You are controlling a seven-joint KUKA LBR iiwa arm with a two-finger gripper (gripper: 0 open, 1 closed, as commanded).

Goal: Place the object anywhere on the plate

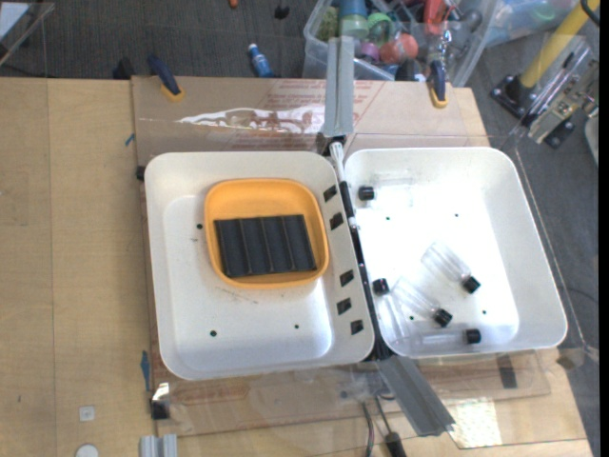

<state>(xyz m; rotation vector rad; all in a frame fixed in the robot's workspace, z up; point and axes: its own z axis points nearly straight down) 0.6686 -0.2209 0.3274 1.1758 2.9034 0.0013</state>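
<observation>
Black block [265, 246] lies flat on orange plate [221, 200], toward its 6 o'clock rim, in left bin [190, 341]. Task looks done to me. Risk: a nudge from 3 o'clock cd slide it off the rim.

Wooden bench on a dark carpeted floor

The pale wood bench [57, 255] bears a brown cardboard sheet [238, 103] at its far edge; beyond it, grey carpet [114, 17] holds a clear tub of colourful toys [400, 17].
</observation>
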